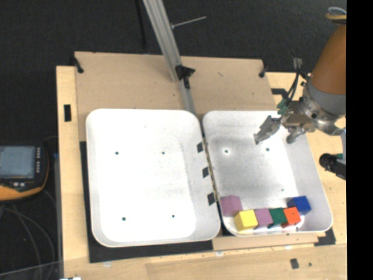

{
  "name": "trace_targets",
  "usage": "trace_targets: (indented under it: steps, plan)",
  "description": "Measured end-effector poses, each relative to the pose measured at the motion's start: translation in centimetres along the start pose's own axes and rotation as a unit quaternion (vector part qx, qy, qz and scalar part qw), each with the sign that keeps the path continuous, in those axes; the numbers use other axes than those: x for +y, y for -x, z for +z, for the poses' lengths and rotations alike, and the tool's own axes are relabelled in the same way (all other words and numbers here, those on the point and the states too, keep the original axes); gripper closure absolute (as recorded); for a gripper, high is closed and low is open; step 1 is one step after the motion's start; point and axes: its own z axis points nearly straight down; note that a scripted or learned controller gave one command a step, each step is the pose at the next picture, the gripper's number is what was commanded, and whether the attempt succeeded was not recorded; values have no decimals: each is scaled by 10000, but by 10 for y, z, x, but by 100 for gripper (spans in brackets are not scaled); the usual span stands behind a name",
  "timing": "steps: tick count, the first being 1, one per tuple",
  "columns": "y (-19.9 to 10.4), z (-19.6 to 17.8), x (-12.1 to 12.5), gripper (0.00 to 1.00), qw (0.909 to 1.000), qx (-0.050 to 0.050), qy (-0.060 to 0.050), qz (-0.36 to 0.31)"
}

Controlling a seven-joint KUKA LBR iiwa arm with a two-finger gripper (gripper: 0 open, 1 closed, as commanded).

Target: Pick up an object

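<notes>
Hovering tool (278,132) (fingers spread) above blocks (265,214); no writing legible.

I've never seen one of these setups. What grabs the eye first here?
Probably the bright blocks huddled along the near edge of the right bin: purple, yellow, green, orange and blue. Next, the arm with its orange band, reaching in from the right, its gripper hanging over that bin's far part, well away from the blocks. The left bin is plain white beside them.

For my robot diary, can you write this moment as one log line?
gripper: open, holding nothing | above right bin | blocks: at near edge
</notes>
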Motion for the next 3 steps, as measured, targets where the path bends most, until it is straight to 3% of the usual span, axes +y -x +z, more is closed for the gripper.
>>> trace_targets:
  steps: [1, 2, 3]
  plan:
    - [2, -11, 1, 100, 10000, -5, 15, 13]
    - [-73, 25, 15, 100, 10000, 12, -26, -56]
    - [-159, 88, -15, 100, 10000, 15, -45, -57]
